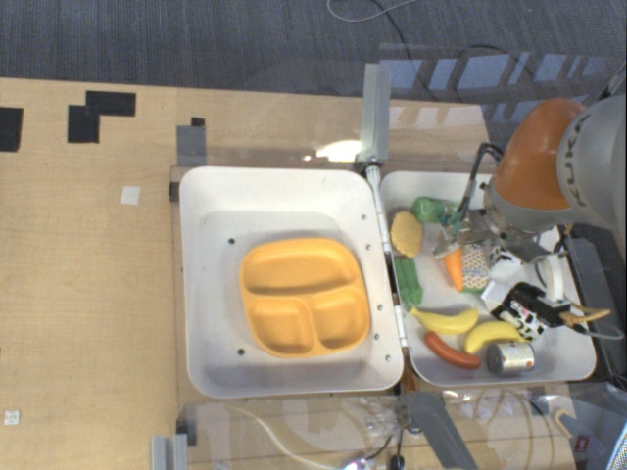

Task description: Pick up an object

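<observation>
Grey carpet [196, 27] runs behind a wooden bench [88, 292] that carries two shallow white bins side by side. Largest among the contents, a yellow divided tray [299, 297] lies alone in the left bin [211, 262], well apart from everything else. All the candidate objects crowd the right bin [578, 355], under the arm [563, 160], whose orange band hangs over the bin's back half. The gripper [472, 238] sits low among the clutter near an orange carrot [454, 267], and whether it is parted or closed on anything cannot be told, since the wrist hides that part. Judging by the packing, the main risk is a grab that catches two items or none: the carrot lies just beside a patterned block [475, 265] and a green pickle [408, 282], with a tan potato [406, 233] near. Two bananas [470, 329], a red sausage [452, 351] and a small can [510, 358] lie close together in front, and may roll or get nudged aside.
</observation>
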Robot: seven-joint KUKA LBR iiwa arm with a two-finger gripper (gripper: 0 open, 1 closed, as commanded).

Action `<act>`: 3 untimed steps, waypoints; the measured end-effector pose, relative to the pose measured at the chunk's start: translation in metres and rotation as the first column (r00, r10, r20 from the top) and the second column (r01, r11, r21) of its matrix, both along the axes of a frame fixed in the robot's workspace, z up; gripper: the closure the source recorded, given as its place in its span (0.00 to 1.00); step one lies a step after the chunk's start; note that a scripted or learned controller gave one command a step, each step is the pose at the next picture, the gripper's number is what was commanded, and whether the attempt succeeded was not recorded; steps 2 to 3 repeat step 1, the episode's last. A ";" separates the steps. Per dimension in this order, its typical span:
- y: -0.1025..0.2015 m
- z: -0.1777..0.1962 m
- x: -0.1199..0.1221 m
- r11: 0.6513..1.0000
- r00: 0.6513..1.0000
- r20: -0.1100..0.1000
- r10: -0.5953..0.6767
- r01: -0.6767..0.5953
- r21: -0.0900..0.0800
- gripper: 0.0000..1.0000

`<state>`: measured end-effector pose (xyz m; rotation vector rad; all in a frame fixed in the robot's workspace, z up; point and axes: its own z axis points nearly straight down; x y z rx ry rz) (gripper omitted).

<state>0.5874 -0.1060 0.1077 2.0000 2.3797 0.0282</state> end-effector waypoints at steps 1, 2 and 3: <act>0.059 0.079 0.046 1.000 1.000 -0.030 -0.003 0.003 0.008 1.00; 0.059 0.079 0.046 1.000 1.000 -0.030 -0.003 0.003 0.008 1.00; 0.059 0.079 0.046 1.000 1.000 -0.030 -0.003 0.003 0.008 1.00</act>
